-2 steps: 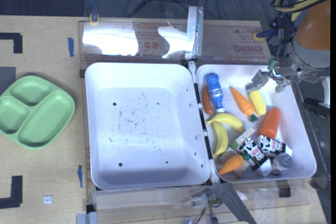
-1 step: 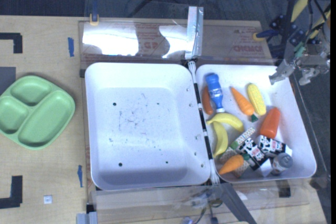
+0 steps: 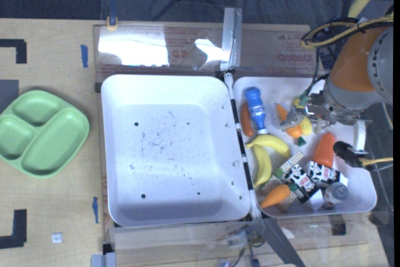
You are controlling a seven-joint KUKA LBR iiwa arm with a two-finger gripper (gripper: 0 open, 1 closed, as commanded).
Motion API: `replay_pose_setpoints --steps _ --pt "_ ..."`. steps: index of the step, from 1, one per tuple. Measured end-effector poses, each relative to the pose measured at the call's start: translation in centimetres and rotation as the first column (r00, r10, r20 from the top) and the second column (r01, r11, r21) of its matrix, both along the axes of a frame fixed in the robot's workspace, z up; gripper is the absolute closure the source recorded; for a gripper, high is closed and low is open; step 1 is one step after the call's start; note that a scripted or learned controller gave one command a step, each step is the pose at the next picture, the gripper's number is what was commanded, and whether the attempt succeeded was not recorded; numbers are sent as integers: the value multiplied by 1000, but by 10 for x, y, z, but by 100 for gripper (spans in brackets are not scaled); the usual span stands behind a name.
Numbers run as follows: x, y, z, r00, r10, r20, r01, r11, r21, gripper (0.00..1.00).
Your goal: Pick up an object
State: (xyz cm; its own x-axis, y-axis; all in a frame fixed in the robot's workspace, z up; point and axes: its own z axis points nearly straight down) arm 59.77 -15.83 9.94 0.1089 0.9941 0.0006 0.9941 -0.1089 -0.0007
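Objects [image 3: 294, 166] heaped in the right bin [image 3: 369, 197]: blue bottle [image 3: 254, 108] upright-looking beside a curved yellow banana [image 3: 265, 153], orange carrot-shaped pieces, black-and-white checkered box [image 3: 303, 175]. Grey arm [image 3: 362, 72] with orange band reaching in from the right, bent down over that bin's upper part; gripper [image 3: 307, 108] low among the small toys, jaw state impossible to tell. Left bin [image 3: 125, 97] white, smooth, faintly scuffed. Pale wooden bench [image 3: 50, 34]; green divided plastic tray [image 3: 40, 132] at far left. Dark carpet beyond.
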Motion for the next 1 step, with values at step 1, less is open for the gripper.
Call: replay_pose_setpoints --steps 1 --pt "71 -9 -14 985 171 3 -171 985 -3 0"
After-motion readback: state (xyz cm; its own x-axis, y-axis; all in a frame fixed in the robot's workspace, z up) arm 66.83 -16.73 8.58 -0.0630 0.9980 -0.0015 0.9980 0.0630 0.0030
